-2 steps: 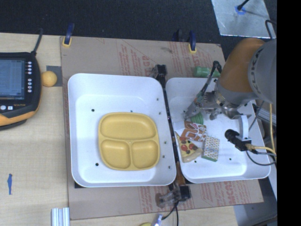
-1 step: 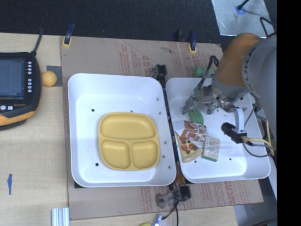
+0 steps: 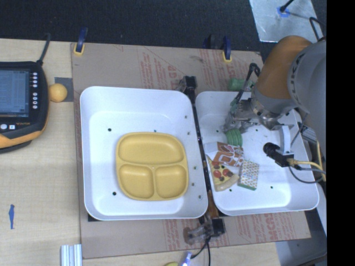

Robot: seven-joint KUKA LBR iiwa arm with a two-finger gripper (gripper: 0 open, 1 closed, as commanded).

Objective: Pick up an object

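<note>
I am reading this from the near edge of the bench towards the far one. In the left bin (image 3: 89, 148) a yellow tray (image 3: 151, 165) is lying flat and is not part of what I am working at. In the right bin (image 3: 299, 201), near its near-left corner, three flat things are lying in a cluster: a pizza slice (image 3: 222, 175), a patterned card (image 3: 229, 153) touching it on the far side, and a speckled packet (image 3: 249, 174) just beside it towards the right. None of them is lifted; all are resting on the bin floor.

Further back, a green object (image 3: 235, 136) is sitting just beyond the card, and the end effector (image 3: 242, 117) is hovering right over it, close to the bin's far-left part. I am judging this green piece to be the target. Whether the end effector is released or clenched I cannot tell; the wrist and cabling are crowding that spot. I am not seeing anything gripped or raised, so the pick is looking not yet done: closing and lifting are what is left.
</note>
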